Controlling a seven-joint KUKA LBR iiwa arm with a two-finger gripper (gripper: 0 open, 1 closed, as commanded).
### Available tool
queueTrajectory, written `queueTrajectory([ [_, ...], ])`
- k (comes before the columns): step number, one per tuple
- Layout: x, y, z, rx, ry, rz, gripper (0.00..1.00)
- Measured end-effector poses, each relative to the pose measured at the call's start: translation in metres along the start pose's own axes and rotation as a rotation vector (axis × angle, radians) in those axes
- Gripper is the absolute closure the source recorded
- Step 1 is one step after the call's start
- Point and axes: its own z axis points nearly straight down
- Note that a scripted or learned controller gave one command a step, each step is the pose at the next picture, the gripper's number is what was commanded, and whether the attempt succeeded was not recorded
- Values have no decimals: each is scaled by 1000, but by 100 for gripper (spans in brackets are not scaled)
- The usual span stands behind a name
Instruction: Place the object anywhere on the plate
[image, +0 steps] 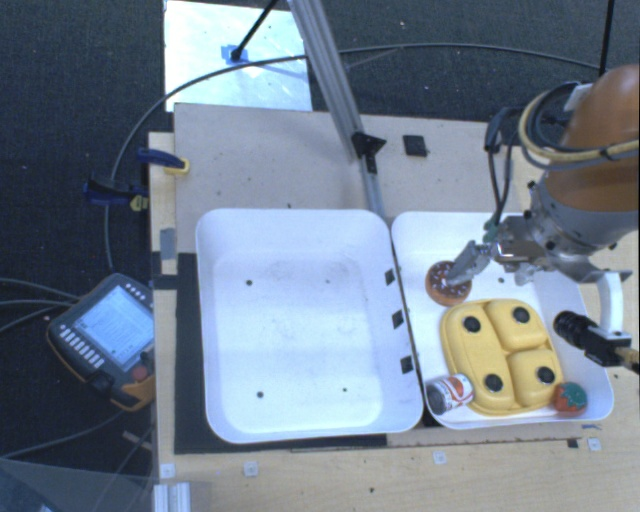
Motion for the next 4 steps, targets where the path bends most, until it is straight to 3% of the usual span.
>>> queueTrajectory([
  [2,108,-2,21,1,1,0,100],
  [4,207,-18,71,3,0,1,100],
])
